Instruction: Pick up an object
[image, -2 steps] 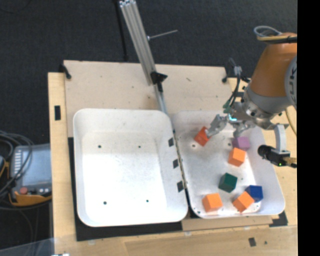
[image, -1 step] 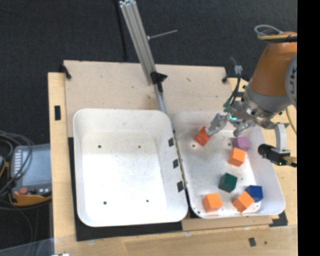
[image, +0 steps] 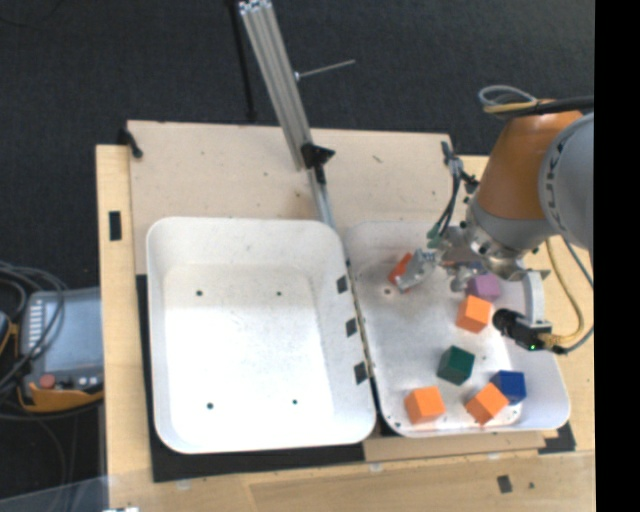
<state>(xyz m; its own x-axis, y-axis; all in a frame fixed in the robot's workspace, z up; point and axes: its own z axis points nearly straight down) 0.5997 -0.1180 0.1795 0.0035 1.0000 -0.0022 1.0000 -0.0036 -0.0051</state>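
Observation:
My gripper (image: 408, 272) reaches in from the right over the upper left part of the right bin (image: 400, 340). A small red-orange block (image: 401, 266) sits tilted between its fingertips, and the fingers are shut on it. Other blocks lie loose in the same bin. A purple block (image: 485, 286) sits just under the wrist, with an orange block (image: 474, 313) below it. Further down are a dark green block (image: 456, 364), a blue block (image: 510, 384) and two more orange blocks (image: 425, 403) (image: 487, 402) near the front rim.
The left bin (image: 250, 330) lies beside the right one, parted from it by a clipped rim (image: 355, 320). A slanted metal pole (image: 285, 90) rises from the bench behind the bins. A black sensor with cables (image: 525, 332) hangs off the arm over the right bin's right side.

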